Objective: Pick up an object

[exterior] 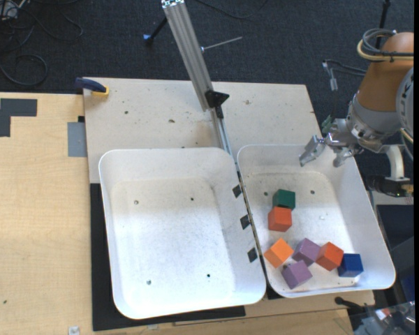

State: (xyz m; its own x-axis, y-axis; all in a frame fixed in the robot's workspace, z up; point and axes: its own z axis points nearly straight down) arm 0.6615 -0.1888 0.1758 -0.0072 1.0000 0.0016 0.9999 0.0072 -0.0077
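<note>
On the left we see the left bin (174, 187), its speckled floor bare from rim to rim. Along the seam where it meets the right bin (349, 187) sit three small black clips (243, 221), and a slanted aluminium rail (192, 51) runs down toward that seam from the top. In the right bin the upper half of the floor is bare; the blocks gather in the lower half. A green cube (284, 199) sits just above a red-orange cube (280, 219), the two touching or nearly so. Lower down lie an orange cube (279, 252), two purple cubes (307, 250) (296, 273), another red-orange cube (329, 255) and a blue cube (350, 264) close to the bin's right wall. The gripper (328, 152) hangs over the right bin's upper rim, well apart from the blocks, its two fingers spread with nothing between them. The arm (384, 89) enters from the right.
</note>
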